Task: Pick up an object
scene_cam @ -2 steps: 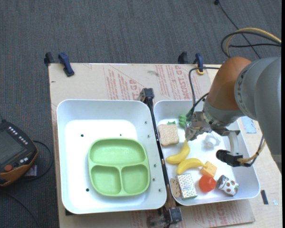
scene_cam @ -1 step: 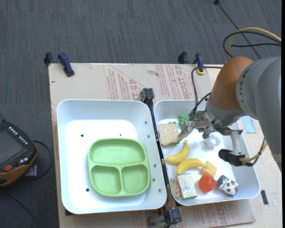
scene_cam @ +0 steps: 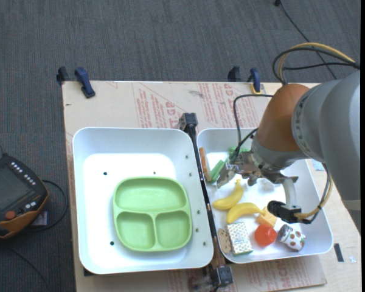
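Observation:
My gripper [scene_cam: 242, 170] hangs low over the back middle of the right bin [scene_cam: 309, 243], under the orange wrist band. Just left of it lies a green piece [scene_cam: 218, 170], and beside that a thin orange stick [scene_cam: 203, 162] along the bin's left wall. Two yellow bananas lie in front of the gripper, one [scene_cam: 229, 197] close below it and one [scene_cam: 243, 211] nearer the front. A red tomato [scene_cam: 265, 236], a small printed box [scene_cam: 239, 238], a brown cookie [scene_cam: 224, 241] and a white-and-red speckled piece [scene_cam: 292, 237] sit along the front. I see nothing held.
The left bin [scene_cam: 91, 163] holds a green three-compartment plate [scene_cam: 152, 213]. A black divider bar [scene_cam: 201, 181] runs between the bins. The arm's bulk and cables cover the right bin's back right. A pendant [scene_cam: 12, 193] lies on the floor at far left.

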### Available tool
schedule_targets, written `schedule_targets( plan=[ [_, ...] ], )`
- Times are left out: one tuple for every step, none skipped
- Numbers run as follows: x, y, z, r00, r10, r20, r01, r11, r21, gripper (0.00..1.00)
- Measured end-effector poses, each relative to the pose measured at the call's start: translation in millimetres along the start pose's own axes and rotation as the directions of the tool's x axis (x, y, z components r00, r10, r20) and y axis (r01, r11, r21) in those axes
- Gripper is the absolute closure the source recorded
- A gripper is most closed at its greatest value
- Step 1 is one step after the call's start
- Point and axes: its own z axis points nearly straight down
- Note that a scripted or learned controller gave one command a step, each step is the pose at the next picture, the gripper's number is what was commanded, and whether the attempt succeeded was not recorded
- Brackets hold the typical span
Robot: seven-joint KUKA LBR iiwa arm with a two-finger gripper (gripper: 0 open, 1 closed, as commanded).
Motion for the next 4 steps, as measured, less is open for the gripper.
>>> schedule_targets(
  plan=[
    [0.1,-0.3,-8.2,1.000,0.002,-0.001,-0.002,1.000,0.004,1.00],
    [0.1,-0.4,-8.2,1.000,0.003,-0.001,-0.003,1.000,0.004,0.00],
    [0.3,-0.8,-16.1,1.000,0.003,-0.002,-0.003,1.000,0.008,1.00],
    [-60.6,32.2,-2.1,1.000,-0.003,0.002,0.003,1.000,-0.005,1.00]
  ],
)
